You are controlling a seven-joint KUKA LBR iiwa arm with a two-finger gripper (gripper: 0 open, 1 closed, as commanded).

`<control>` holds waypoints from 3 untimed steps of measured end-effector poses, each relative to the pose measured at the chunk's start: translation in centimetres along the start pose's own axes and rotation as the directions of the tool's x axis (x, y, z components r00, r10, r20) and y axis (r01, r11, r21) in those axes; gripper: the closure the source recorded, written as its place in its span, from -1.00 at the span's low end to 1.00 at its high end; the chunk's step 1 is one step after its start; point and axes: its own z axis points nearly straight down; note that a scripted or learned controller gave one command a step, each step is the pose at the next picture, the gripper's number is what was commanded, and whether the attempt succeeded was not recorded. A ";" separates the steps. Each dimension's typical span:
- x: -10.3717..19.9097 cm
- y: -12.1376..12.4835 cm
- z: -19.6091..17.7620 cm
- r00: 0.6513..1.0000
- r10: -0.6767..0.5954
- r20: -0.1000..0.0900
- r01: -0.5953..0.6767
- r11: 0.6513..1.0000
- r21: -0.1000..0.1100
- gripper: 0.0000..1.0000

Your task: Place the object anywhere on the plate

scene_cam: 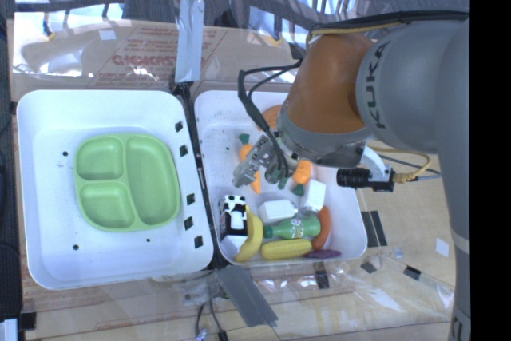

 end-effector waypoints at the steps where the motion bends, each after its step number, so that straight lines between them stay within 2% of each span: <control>1: 2.6 7.8 0.0 0.923 0.384 0.002 -0.384 0.923 -0.003 1.00; 2: 6.4 12.4 0.0 0.848 0.531 0.003 -0.531 0.848 -0.003 1.00; 3: 6.9 14.9 4.8 0.732 0.681 0.001 -0.681 0.732 0.004 1.00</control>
